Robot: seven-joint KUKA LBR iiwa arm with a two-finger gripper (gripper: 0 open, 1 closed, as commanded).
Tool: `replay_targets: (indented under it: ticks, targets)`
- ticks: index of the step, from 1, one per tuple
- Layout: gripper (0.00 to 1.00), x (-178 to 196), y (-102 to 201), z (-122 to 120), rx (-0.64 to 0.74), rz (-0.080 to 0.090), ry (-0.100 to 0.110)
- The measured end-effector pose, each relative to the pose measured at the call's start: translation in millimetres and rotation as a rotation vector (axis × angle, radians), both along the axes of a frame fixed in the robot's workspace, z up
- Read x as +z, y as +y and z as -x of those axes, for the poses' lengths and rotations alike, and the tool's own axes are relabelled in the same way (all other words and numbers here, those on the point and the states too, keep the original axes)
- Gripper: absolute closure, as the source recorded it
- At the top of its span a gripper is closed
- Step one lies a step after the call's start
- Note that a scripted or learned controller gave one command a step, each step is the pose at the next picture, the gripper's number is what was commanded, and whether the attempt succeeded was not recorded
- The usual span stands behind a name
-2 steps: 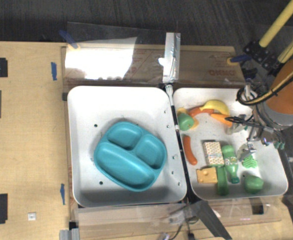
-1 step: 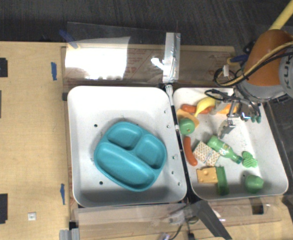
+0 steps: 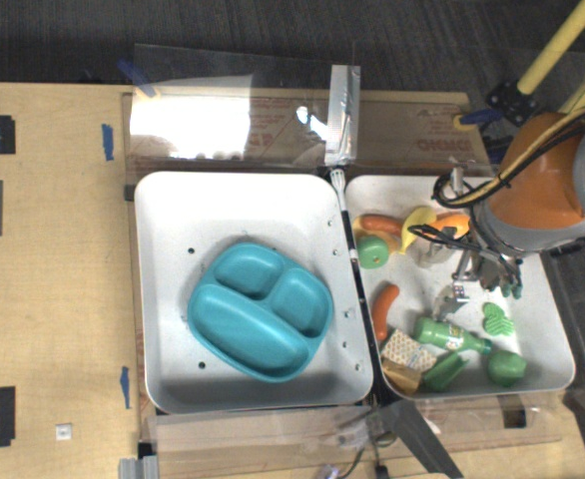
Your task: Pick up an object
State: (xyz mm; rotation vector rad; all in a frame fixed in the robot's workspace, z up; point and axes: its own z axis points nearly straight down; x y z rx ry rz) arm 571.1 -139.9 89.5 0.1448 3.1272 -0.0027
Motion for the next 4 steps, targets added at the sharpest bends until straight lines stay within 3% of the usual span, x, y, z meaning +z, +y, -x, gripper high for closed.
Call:
replay_targets:
  ticks: [1,2,3,4]
  targets:
    - [0.00,-1,5,-75,-0.006,-0.002,0.020]
    - [1.00,14,6,-82,-0.005,0.002,-0.009]
    - [1.00,68,-72,-78,0.149,0.004,-0.002]
    - [1.00,100,-40,-90,0.552,0.004,-0.002]
